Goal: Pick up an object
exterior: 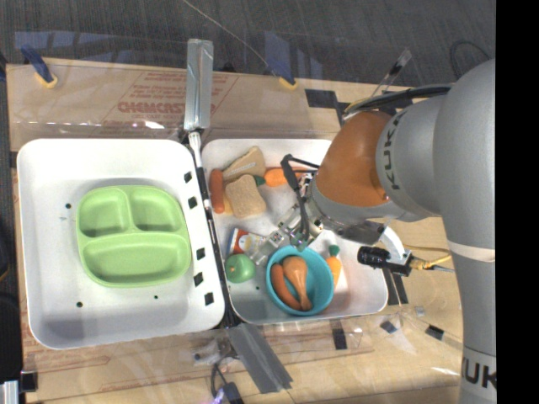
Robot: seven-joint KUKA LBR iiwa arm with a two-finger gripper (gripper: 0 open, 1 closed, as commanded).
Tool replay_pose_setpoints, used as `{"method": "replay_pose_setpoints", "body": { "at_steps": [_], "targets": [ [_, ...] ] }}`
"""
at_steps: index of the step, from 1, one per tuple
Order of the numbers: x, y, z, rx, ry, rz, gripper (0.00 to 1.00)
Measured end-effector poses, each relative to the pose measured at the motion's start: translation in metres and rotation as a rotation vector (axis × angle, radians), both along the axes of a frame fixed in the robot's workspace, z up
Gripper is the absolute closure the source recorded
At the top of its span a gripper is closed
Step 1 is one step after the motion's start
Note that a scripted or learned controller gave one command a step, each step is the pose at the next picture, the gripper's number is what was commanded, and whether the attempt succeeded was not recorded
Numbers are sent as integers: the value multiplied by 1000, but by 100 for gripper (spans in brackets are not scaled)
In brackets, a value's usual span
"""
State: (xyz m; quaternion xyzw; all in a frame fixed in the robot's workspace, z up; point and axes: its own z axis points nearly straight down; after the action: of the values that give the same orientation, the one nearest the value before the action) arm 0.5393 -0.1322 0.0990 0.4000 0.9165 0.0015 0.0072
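My gripper [291, 235] hangs low in the right bin [364, 297], at the upper left rim of a blue bowl [317, 269] that holds two orange carrot-like pieces [292, 279]. Its silvery fingers [276, 241] look spread and open, with nothing between them. A green apple [239, 267] and a small red, white and blue item [242, 242] lie just left of the gripper. Two bread slices [244, 195] lie further back, beside a red sausage [217, 191] and an orange carrot [274, 177].
The left bin [42, 310] holds a green divided plate [133, 235]. The arm's orange band and grey body [396, 167] cover the right bin's right side. A black divider edge [202, 225] runs between the bins. A small orange piece [334, 265] sits right of the bowl.
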Motion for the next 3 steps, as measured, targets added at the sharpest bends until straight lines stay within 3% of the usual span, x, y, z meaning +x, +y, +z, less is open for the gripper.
{"method": "replay_pose_setpoints", "body": {
  "at_steps": [1,2,3],
  "targets": [
    [61,2,-1,5,6,-281,0],
    [58,6,-2,5,9,-384,0],
    [113,13,-6,3,28,-468,0]
  ]
}}
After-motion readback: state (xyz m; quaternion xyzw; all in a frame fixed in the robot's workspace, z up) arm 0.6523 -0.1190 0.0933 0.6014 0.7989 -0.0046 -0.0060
